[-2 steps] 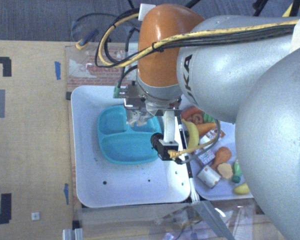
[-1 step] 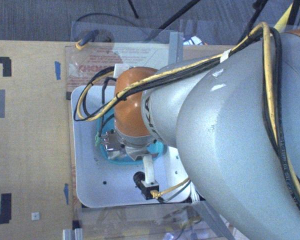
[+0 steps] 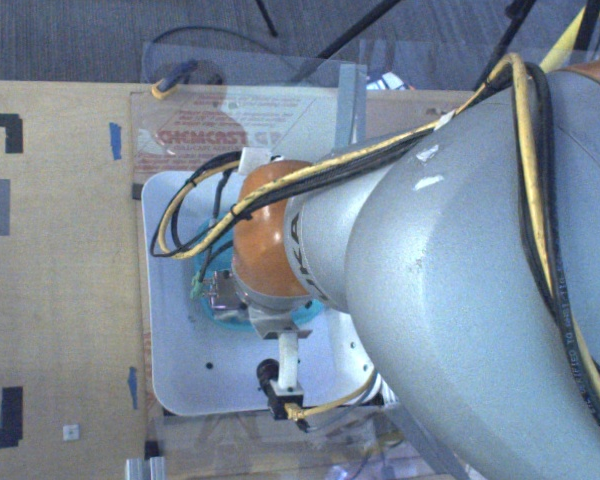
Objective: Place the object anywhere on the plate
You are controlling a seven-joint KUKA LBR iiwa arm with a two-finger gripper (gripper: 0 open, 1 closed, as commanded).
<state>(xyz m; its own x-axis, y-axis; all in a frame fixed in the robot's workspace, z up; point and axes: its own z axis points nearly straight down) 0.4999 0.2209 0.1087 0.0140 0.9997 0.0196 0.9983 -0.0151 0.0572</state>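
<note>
My arm reaches over the white bin (image 3: 175, 368) from the right and covers most of it. The orange band (image 3: 265, 228) sits over the bin's middle. Directly beneath it, my gripper (image 3: 242, 306) points down, largely hidden by the wrist. Slivers of a light blue plate (image 3: 312, 313) peek out on both sides of the wrist, so the gripper hangs right over the plate. A small green bit (image 3: 195, 286) shows at the wrist's left edge; I cannot tell what it is. What lies under the gripper is hidden.
A white bracket with a black end (image 3: 280, 373) sticks out from the wrist toward the bin's near edge. Yellow and black cables (image 3: 185, 218) loop over the bin's far left. A clear panel (image 3: 240, 118) stands behind the bin. The wooden bench (image 3: 60, 298) lies left.
</note>
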